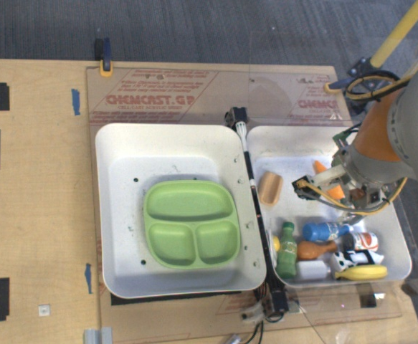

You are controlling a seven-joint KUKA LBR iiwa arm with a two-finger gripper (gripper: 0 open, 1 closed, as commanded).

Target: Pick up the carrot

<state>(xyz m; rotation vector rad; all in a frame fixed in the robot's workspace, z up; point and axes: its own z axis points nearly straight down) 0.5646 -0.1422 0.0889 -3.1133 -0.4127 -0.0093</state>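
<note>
The carrot [322, 168] is a small orange piece in the upper middle of the right bin [295, 143]. Its top end pokes out from beneath the arm's wrist, and the rest of it is covered. My gripper [335, 190] hangs low over that spot, pointing down into the bin, with the grey arm and its orange band [373, 140] coming in from the right. An orange patch shows right at the gripper, but the wrist hides how it sits there.
The left bin [115, 156] holds a green divided plate [191, 221]. In the right bin lie a tan roll [269, 188], a green bottle [287, 250], a blue item [319, 231], an orange-brown item [312, 249], a white block [311, 268] and a banana [363, 271].
</note>
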